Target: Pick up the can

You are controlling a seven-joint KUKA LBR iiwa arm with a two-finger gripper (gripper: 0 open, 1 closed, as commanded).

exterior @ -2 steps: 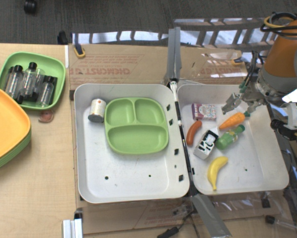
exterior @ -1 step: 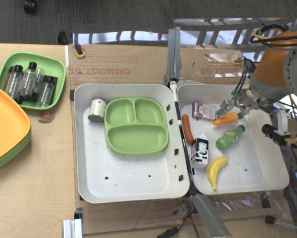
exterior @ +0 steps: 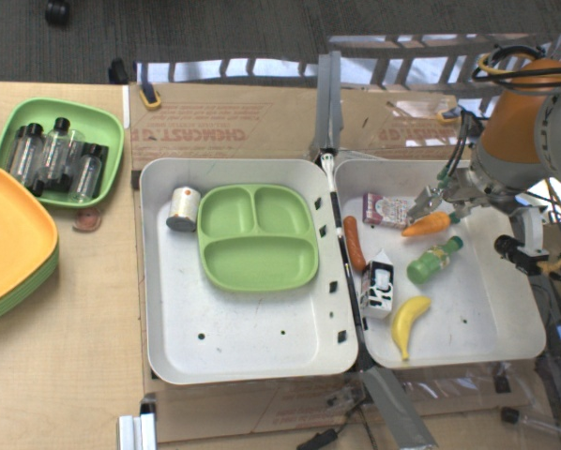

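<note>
1. There are two white bins side by side in the middle of the picture. The left bin (exterior: 168, 340) holds a green tray and a can. The right bin (exterior: 506, 331) holds food toys.
2. The can (exterior: 182, 208) is small and grey. It lies on its side in the upper left part of the left bin. It is just beside the left edge of the green divided plate (exterior: 258, 236).
3. The green divided plate has three parts and sits in the upper middle of the left bin.
4. The robot arm (exterior: 529, 129) comes in from the upper right of the picture. It is grey with an orange band.
5. The gripper (exterior: 429, 202) is low over the upper part of the right bin. It is well apart from the can.
6. The carrot (exterior: 426, 224) sits right at the tips of the gripper. I cannot tell if the jaws are apart or together.
7. A pink box (exterior: 387, 210) lies just left of the gripper.
8. A hot dog (exterior: 355, 242) lies along the left wall of the right bin.
9. A green bottle (exterior: 433, 259) lies below the carrot.
10. A small black and white carton (exterior: 381, 286) and a banana (exterior: 408, 322) are in the lower part of the right bin.
11. At the upper left of the picture, a green tray (exterior: 102, 125) holds small bottles (exterior: 55, 157). Orange plates (exterior: 13, 242) are stacked below it.
</note>
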